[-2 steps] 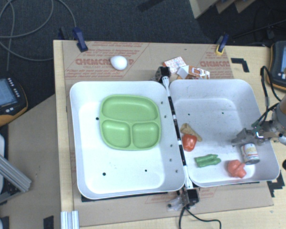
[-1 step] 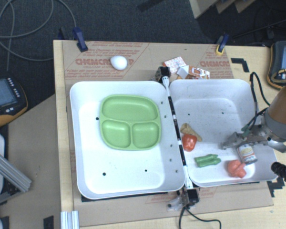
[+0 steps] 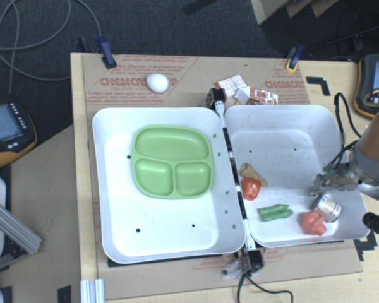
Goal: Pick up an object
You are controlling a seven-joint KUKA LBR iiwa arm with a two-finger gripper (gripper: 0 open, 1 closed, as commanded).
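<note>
The right bin (image 3: 284,128) holds several small items along its near half. A red pepper-like piece (image 3: 251,188) lies by the left wall, with a tan scrap (image 3: 247,170) just behind it. Further right are a green pod (image 3: 275,213), an orange-red lump (image 3: 312,223) and a small silver can (image 3: 329,208) lying on its side. My gripper (image 3: 330,185) hangs at the bin's right side, just behind and above the silver can. The grey arm (image 3: 372,160) comes in from the right edge. Nothing is visibly held.
The left bin (image 3: 114,188) carries a green three-compartment plate (image 3: 173,161). Behind the bins, on the cardboard, lie a white egg (image 3: 156,82) and some small packets (image 3: 243,91). Blue clamps (image 3: 105,51) grip the bench's back edge. A cable (image 3: 338,115) runs beside the right bin.
</note>
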